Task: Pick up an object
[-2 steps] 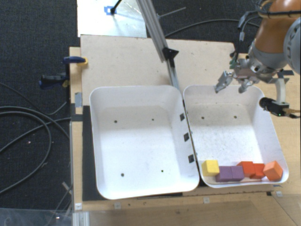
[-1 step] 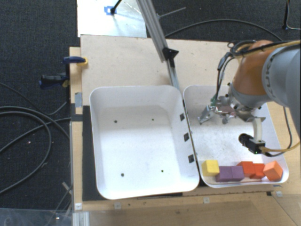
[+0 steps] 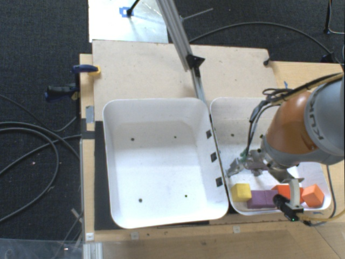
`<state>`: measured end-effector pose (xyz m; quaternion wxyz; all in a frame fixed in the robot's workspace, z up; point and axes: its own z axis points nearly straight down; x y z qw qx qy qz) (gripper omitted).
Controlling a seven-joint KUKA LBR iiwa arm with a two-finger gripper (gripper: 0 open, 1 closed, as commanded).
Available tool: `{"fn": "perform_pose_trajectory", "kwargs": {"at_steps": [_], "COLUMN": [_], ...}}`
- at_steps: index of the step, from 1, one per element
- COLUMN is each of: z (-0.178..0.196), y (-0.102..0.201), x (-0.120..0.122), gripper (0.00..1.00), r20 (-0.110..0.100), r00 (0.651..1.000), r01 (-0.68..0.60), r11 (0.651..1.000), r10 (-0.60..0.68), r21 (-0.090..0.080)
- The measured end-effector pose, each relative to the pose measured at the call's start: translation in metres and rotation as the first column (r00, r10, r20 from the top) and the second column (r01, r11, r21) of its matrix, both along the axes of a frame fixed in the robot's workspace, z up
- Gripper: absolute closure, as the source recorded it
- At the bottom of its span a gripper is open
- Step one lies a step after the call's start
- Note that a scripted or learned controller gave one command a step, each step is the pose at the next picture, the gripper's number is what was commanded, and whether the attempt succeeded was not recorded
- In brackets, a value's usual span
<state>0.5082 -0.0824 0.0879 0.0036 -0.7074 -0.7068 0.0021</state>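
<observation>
- The arm [image 3: 291, 128] hangs over the right bin [image 3: 232, 123], apparently mid-approach.
- The gripper [image 3: 235, 167] hovers low; whether it is released or clenched cannot be told.
- The yellow block [image 3: 241, 191] lies just beside it; next comes a squared-up descent.

- The arm [image 3: 302, 128] is cut off by the right edge of the picture.
- It covers the right part of the right bin [image 3: 229, 117], including the right wall.
- The orange block [image 3: 314, 196] in the near right corner is partly hidden behind the wrist; whether it is one piece or two, I cannot tell.
- The purple block [image 3: 261, 199] has its right end hidden.
- The dark dots [image 3: 132, 140] on the floor of the left bin [image 3: 156, 109] are too small to identify.
</observation>
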Motion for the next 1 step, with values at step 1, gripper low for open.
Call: {"fn": "perform_pose_trajectory", "kwargs": {"at_steps": [1], "z": [0.1063], "y": [0.0359], "x": [-0.022], "gripper": [0.0], "r20": [0.017], "r00": [1.0], "r01": [-0.008], "r11": [1.0], "r10": [0.008], "r21": [-0.001]}}
